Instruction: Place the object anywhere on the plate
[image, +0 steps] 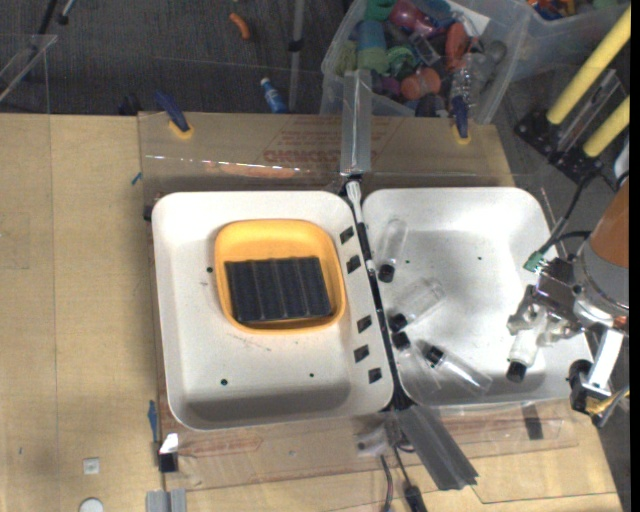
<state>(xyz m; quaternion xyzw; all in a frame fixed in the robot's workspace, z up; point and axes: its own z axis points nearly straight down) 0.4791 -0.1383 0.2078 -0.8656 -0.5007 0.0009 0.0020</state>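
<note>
Two glossy white bins sat on a tan wooden bench (70, 300).
The left bin (185, 390) held a rounded yellow plate (228, 245) with a dark ribbed insert, well left of the gripper (530, 335). The right bin (470, 215) held clear, black-capped vials; one vial (522, 355) stood between the gripper's closed fingers, others just left.

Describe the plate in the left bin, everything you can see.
The plate is yellow-orange, roughly square with rounded corners and a raised rim, and looks like plastic. It lies flat in the upper middle of the left bin, resting on the bin floor. A dark ribbed rectangular slab covers most of its centre. The gripper is over the right bin, well apart from it.
</note>
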